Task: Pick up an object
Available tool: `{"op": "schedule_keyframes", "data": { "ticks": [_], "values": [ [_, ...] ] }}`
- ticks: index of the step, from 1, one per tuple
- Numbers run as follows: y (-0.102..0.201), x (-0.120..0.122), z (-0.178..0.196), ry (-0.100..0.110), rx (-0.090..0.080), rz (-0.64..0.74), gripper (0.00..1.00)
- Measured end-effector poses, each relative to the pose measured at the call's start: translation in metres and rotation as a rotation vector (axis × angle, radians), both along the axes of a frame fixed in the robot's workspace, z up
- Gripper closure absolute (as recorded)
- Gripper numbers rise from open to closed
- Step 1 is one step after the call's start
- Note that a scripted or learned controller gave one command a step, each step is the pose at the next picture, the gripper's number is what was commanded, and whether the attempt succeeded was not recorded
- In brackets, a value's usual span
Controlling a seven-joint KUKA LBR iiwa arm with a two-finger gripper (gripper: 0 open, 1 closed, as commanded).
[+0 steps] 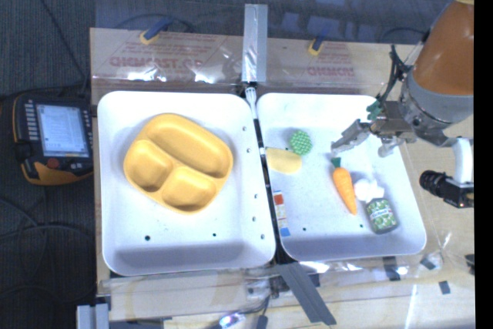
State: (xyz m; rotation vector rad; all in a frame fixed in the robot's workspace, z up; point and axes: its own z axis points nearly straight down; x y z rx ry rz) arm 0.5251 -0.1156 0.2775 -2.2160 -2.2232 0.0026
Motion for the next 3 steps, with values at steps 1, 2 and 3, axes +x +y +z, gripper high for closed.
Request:
{"op": "schedule_keyframes", "data": {
  "ticks": [1, 2, 3],
  "values": [
    [-0.0496, -0.041, -0.1728, 0.003, 0.008, -0.051, 0.0],
    [-0.0499, -0.0409, -0.1646, 0.004, 0.006, -0.051, 1.0],
    [-0.0487, -0.0406, -0.1643, 0.004, 0.008, -0.048, 0.0]
  ]
}}
